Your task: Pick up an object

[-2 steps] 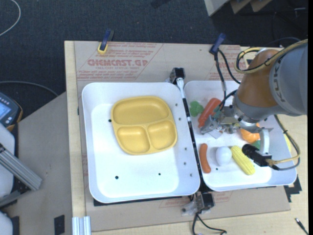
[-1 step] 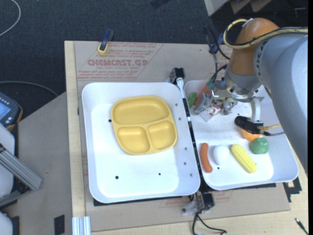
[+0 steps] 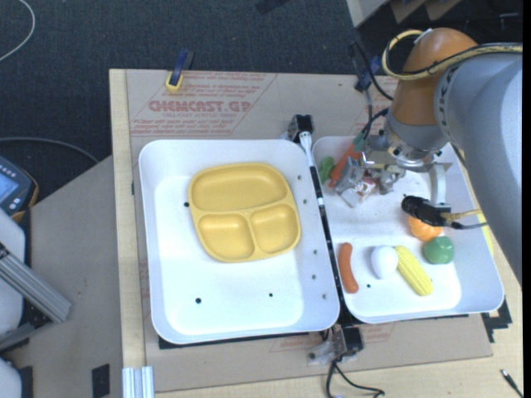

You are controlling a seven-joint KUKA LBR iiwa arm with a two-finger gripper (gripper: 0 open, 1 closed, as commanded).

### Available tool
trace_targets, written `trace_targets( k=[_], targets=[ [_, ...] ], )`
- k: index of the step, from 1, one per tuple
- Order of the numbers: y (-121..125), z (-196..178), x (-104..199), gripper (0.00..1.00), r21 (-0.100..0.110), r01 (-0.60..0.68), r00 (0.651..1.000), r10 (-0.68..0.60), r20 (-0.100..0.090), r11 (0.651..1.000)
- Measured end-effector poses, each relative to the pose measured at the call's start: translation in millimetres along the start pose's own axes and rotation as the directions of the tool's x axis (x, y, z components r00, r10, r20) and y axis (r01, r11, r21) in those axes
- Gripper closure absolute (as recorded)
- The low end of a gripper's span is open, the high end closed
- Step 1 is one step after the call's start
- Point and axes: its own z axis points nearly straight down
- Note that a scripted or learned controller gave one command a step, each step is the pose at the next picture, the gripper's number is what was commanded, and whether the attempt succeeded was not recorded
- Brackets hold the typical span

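The end effector (image 3: pixel 362 177) is hovering low over the far left corner of the right bin (image 3: pixel 481 297), and whether it is wide, narrow or gripping anything I cannot tell, since the metal parts are blurring together there. The nearest pickable things are lying just to its left: a green piece (image 3: pixel 326 166) and a small orange-red piece (image 3: pixel 339 172), possibly a carrot. The other toys are sitting well toward the camera from it: the sausage (image 3: pixel 348 267), white egg (image 3: pixel 383 260) and corn cob (image 3: pixel 414 270), the cob's long axis running slantwise toward the near right.
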Motion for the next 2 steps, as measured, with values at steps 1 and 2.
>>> trace_targets(
  k=[1,2],
  targets=[
    [-58.5,-94.6,117.3,1.00,-0.083,0.022,1.000,-0.021,0.008,0.996],
    [-136.6,-193.8,109.1,1.00,-0.089,0.015,1.000,-0.015,0.008,0.996]
  ],
)
